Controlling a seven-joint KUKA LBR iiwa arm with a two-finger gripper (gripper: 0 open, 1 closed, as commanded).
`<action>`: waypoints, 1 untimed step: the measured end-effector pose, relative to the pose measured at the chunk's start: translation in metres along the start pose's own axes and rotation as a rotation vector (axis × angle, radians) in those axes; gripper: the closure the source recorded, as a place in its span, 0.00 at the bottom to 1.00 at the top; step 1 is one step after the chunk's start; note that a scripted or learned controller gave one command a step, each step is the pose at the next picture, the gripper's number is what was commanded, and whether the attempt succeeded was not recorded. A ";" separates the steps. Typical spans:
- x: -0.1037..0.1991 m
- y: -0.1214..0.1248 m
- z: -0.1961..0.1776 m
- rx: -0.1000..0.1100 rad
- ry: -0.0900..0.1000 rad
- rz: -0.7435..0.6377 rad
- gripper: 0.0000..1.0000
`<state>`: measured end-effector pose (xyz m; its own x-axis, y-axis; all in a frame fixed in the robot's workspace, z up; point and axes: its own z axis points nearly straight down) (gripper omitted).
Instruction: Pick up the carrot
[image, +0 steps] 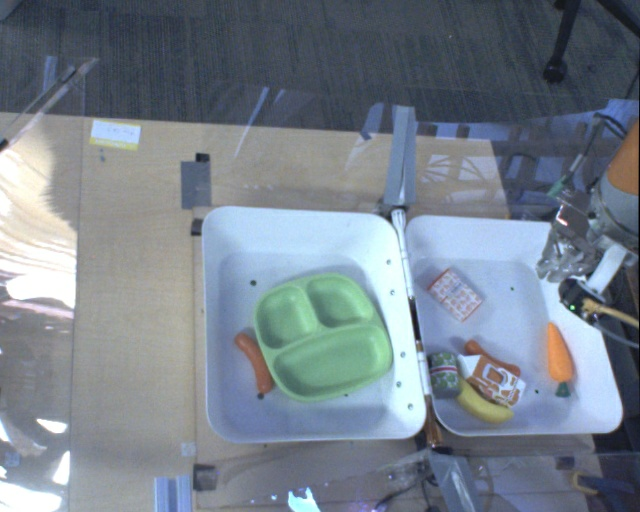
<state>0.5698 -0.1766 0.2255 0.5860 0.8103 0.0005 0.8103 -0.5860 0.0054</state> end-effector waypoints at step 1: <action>-0.012 0.015 0.138 -0.004 0.002 -0.191 1.00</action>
<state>0.5754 -0.1958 0.0880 0.4213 0.9069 0.0007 0.9069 -0.4213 0.0098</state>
